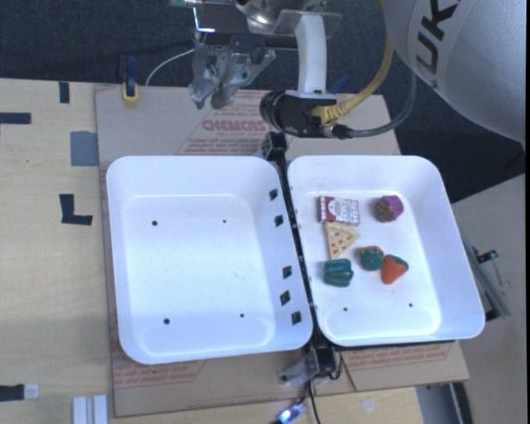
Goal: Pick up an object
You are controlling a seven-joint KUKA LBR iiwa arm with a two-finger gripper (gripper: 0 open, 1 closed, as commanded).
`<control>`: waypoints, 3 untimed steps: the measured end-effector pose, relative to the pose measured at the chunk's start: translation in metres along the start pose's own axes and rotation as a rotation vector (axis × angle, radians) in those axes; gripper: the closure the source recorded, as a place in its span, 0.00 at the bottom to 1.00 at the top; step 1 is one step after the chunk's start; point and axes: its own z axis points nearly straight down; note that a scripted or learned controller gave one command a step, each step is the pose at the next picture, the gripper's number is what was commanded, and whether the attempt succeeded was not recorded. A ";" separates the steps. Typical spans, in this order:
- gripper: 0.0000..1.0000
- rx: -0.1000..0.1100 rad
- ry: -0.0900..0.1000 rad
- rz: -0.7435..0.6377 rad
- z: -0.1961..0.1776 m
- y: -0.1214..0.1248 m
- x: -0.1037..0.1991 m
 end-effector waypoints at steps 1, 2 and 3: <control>1.00 0.002 -0.002 0.008 -0.001 -0.064 -0.053; 1.00 0.004 -0.004 0.004 -0.009 -0.061 -0.049; 1.00 0.004 -0.003 0.002 0.017 -0.066 -0.001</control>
